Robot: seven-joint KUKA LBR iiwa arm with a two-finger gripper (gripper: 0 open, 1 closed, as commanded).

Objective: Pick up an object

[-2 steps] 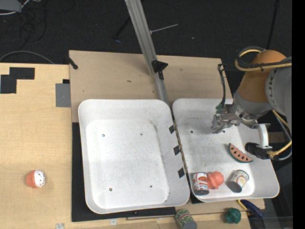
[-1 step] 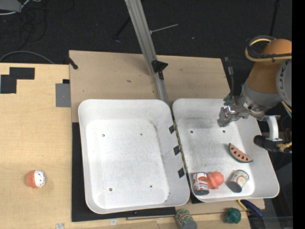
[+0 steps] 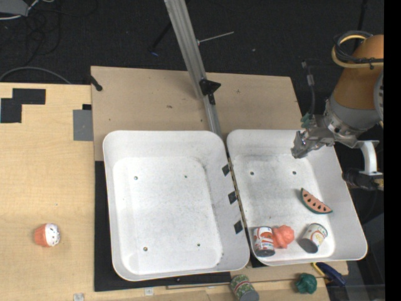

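Lying along the right bin's (image 3: 351,251) near edge are a small can (image 3: 264,240), a pink lump (image 3: 284,236) touching it, and a second can (image 3: 312,236); a watermelon slice (image 3: 315,202) sits farther back, alone, the easiest pick. Hovering beyond at the far rim, the end effector (image 3: 301,147) should descend squarely over it; its grip state I cannot tell.

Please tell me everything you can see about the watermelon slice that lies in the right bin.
The watermelon slice is a small curved wedge, probably a plastic toy, with red flesh, dark seed spots and a green rind along its lower outer edge. It lies flat and alone on the floor of the right shallow white bin, near that bin's right wall, slanting down to the right. Nothing touches it. The two-finger gripper hangs above and to its left, well apart from it.
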